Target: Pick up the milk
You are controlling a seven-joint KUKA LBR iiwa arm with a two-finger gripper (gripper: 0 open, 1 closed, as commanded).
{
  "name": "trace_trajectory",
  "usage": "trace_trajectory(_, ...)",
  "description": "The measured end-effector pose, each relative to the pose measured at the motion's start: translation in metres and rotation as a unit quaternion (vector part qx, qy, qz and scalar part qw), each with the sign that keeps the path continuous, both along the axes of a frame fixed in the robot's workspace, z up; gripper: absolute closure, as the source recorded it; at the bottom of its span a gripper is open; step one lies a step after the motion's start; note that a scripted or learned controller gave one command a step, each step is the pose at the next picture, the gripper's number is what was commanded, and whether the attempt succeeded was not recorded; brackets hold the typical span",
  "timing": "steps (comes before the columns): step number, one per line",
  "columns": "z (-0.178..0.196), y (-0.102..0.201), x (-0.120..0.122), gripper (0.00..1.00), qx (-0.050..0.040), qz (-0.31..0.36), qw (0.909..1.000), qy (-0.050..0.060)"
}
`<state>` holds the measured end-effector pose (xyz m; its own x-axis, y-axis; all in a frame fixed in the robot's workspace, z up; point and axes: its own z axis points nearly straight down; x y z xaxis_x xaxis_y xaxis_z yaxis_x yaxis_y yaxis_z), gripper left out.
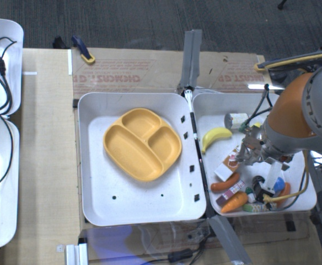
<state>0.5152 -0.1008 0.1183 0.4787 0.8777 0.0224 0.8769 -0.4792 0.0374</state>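
my pincer (248,154) hovers low over the milk (227,167) in the right bin (310,195), can't tell its state; crowding sausage (225,182) and carrot (234,202) may spoil the grab.

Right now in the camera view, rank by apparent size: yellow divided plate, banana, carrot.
1. yellow divided plate, by far the largest, in the left bin.
2. banana.
3. carrot, close to the banana in length, so ranks 2 and 3 are unsure.
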Motion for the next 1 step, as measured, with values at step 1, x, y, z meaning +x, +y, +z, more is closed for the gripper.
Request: trace_trajectory(1,0.0051,-0.0019,-0.0229,1.00,-0.0020,0.055,0.9982,0.024)
